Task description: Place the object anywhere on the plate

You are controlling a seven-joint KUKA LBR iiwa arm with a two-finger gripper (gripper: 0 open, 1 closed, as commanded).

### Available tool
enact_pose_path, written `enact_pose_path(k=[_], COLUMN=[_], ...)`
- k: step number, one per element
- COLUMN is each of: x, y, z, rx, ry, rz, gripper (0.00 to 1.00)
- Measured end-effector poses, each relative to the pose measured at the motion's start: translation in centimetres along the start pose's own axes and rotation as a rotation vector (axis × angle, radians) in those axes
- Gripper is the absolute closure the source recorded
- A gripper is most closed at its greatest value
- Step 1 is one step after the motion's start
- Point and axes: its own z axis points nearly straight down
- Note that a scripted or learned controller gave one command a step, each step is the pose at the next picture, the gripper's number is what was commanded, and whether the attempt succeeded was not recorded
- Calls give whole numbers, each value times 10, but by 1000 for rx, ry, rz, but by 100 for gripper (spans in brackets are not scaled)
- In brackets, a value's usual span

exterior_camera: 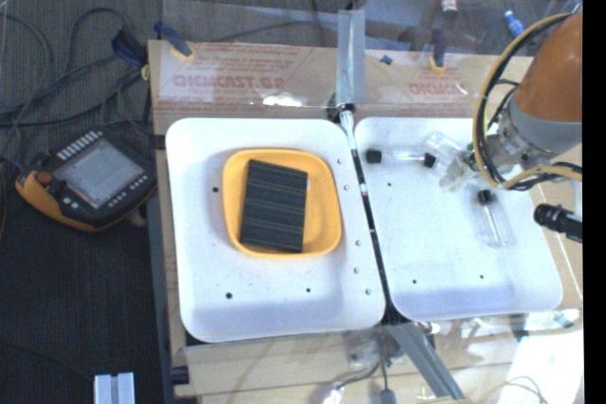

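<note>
A black ridged rectangular block lies flat in the middle of the square yellow plate, which sits in the left white bin. My gripper hangs over the upper part of the right white bin, well to the right of the plate. Its clear fingers are spread apart, so it is open with nothing between them. The grey arm with its orange band reaches in from the right edge.
A raised rim divides the two bins. Cardboard and clear sheeting line the back of the bench. A teach pendant and cables lie on the floor to the left.
</note>
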Motion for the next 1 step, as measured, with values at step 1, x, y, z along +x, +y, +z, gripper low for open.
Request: enact_pose_path(k=[1], x=[0], y=[0], z=[0], rx=[0], ry=[0], rz=[0], gripper=[0])
